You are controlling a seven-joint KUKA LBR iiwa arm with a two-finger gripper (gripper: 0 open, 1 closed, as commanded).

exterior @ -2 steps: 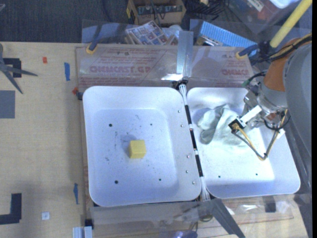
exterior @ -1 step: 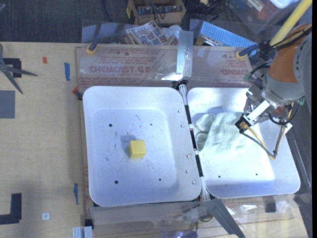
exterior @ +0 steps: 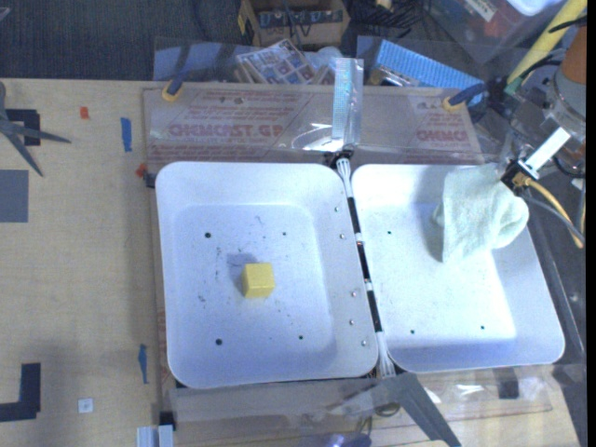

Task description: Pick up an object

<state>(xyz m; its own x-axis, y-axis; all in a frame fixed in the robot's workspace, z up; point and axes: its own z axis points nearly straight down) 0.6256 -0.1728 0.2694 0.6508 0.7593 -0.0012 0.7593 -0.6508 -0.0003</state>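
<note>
Camera view, looking down at a slant: you see two shallow white bins side by side, left bin (exterior: 186,203) and right bin (exterior: 521,333). Taking the right bin as landmark: a pale cloth (exterior: 477,214) hangs bunched over its upper-right part, top corner pinched up at the gripper (exterior: 510,177), which sits at the bin's upper-right edge w/ the arm coming in from the right. You can judge the pincer as clenched on that corner, since the cloth rises to a peak right at its tip. The cloth trails down and left from the pincer, long axis approx. diagonal, lower end draped toward the bin floor. A small yellow block (exterior: 259,280) lies well left of the right bin, near the middle of the left bin, far from the gripper.
</note>
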